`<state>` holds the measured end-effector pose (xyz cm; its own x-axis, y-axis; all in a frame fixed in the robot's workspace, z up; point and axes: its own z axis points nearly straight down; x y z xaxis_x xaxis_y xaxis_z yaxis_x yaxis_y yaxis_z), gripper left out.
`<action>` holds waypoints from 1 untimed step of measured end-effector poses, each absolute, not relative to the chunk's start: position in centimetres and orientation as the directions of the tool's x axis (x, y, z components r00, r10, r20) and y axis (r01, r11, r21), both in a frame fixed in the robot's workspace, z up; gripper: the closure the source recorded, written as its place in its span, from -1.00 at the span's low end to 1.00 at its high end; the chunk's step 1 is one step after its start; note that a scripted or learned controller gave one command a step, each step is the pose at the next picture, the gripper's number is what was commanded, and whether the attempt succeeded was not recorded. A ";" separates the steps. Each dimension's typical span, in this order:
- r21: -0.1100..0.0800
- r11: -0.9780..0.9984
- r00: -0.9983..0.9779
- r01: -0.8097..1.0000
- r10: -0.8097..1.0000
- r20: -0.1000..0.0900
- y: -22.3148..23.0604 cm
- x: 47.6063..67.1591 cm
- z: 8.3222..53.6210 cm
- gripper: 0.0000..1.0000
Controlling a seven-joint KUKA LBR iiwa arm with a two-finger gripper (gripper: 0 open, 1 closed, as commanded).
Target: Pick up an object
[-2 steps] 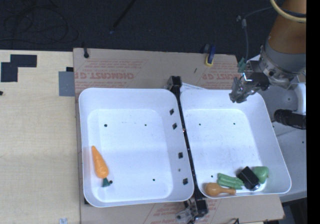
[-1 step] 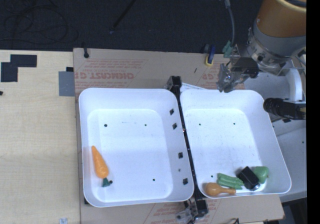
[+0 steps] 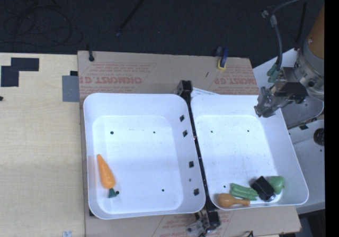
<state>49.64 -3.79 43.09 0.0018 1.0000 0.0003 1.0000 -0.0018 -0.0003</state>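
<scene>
White bins sit side by side on the worktop: left bin [image 3: 135, 105] has an orange carrot [image 3: 105, 171] near its front-left corner, right bin [image 3: 241, 106] has a green, black and tan cluster [image 3: 253, 192] along the front wall. Gripper [image 3: 265, 108] hangs over the right bin's back-right rim, nothing in it; can't tell how far it's open. I'd take the carrot: isolated, so come straight down and close across its narrow width.
</scene>
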 end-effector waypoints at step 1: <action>-0.013 0.005 -0.005 1.000 1.000 0.000 1.6 52.4 32.5 1.00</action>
<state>52.44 1.63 32.45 -0.0046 1.0000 0.0002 0.9999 0.0046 -0.0125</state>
